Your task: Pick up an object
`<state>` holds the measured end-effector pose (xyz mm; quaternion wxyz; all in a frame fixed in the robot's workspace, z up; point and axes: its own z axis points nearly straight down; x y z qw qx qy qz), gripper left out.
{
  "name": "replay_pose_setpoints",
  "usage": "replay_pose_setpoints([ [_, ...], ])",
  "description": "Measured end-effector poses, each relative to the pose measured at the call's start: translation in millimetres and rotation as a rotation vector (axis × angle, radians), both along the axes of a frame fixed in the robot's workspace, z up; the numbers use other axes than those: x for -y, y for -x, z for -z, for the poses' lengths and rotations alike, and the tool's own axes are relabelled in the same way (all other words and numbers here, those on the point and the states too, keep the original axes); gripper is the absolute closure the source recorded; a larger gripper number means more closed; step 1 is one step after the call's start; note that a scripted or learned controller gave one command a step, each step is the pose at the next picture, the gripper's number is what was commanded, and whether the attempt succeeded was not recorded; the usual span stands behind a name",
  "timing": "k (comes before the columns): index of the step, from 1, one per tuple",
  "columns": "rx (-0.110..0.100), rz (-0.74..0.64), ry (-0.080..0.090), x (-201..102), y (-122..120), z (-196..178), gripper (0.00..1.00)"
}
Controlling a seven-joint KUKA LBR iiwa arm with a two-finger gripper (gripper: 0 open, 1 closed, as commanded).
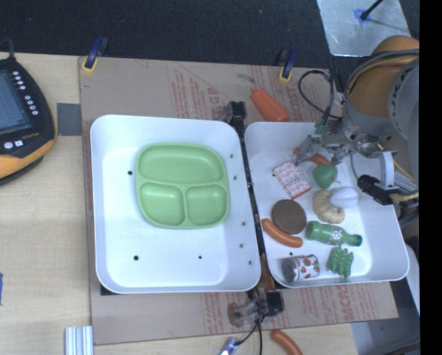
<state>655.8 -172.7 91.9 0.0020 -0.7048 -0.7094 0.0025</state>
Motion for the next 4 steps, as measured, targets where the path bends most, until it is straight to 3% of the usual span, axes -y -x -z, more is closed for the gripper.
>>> replay_pose_setpoints([
  [1,0.002,0.002,0.000,-21,89,0,0.00],
  [2,0.001,-0.002,0.003,-20,89,-10,1.00],
  [3,0.005,0.002,-0.001,-63,51,-105,1.00],
  [4,0.003,0.002,-0.001,-63,51,-104,0.00],
])
